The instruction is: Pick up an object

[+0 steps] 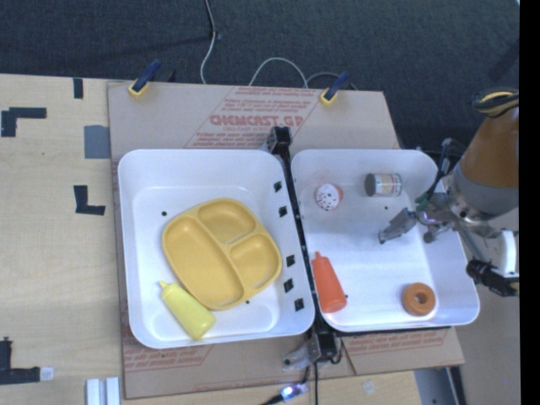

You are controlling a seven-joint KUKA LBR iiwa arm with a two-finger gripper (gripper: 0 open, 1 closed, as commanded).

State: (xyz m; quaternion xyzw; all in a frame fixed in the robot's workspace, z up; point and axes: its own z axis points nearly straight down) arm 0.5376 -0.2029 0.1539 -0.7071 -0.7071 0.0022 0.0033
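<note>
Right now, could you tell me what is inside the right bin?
The right bin holds a small jar, a speckled ball, an orange bottle and a donut. The gripper hides the floor under it.

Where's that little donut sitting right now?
The donut lies in the right bin, near its front right corner, with the orange bottle off to its left and the gripper above it in the camera view.

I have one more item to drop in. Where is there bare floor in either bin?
Right bin: bare middle between hand, orange bottle and donut. Left bin: bare strip above the yellow tray; crowded near the yellow bottle.
</note>
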